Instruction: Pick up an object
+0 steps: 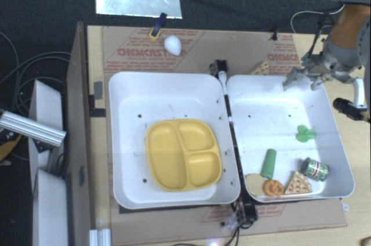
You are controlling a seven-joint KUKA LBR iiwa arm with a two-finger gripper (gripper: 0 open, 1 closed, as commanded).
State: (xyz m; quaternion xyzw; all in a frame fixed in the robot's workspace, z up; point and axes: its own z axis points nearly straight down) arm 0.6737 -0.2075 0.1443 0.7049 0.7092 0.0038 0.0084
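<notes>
Grey arm [348, 36] at upper right, wrist angled left.

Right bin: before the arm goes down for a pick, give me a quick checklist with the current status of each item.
1. Objects to pick in the right bin: ok. A green cylinder, a small can, a pizza slice toy, an orange piece and a small green toy lie there.
2. Gripper above the bin's far right corner, away from the objects: ok.
3. Fingers open or shut: cannot tell.
4. Nothing held: cannot tell.
5. Target stands free: not ok near the front wall, where the pieces crowd together; ok for the small green toy.
6. Yellow plate lies in the left bin, away from the pick: ok.
</notes>
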